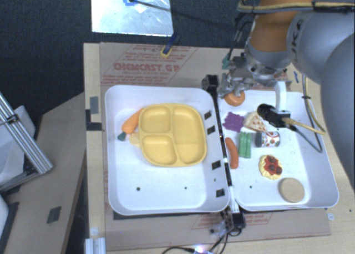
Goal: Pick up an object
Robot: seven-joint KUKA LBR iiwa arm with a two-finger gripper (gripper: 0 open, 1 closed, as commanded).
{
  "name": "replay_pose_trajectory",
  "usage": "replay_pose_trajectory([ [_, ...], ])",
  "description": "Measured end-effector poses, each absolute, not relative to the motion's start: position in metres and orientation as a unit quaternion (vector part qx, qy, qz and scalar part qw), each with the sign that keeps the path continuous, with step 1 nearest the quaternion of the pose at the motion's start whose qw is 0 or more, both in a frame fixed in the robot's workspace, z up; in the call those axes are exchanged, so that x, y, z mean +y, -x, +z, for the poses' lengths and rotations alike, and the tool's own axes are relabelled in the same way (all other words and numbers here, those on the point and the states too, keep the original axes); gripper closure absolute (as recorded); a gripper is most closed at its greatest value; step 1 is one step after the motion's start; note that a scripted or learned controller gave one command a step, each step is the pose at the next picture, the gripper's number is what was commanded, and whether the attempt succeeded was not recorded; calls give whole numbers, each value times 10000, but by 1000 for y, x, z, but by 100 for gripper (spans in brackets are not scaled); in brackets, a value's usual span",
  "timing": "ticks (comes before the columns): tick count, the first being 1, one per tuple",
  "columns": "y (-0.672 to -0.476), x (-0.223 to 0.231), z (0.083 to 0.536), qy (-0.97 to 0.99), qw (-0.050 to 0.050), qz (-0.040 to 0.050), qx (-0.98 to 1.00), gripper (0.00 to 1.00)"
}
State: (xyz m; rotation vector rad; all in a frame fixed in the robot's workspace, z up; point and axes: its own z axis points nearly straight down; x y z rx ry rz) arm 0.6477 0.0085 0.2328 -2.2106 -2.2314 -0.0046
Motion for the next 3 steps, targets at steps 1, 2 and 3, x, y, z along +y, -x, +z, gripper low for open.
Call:
replay_pose_trajectory([
  [1,-641,38,227,7045,4,-5,-7097,100],
  [2,-644,44,229,7051,-4,-11,-7091,100],
  [3,-635,48,216,7054,1,1,-7088,100],
])
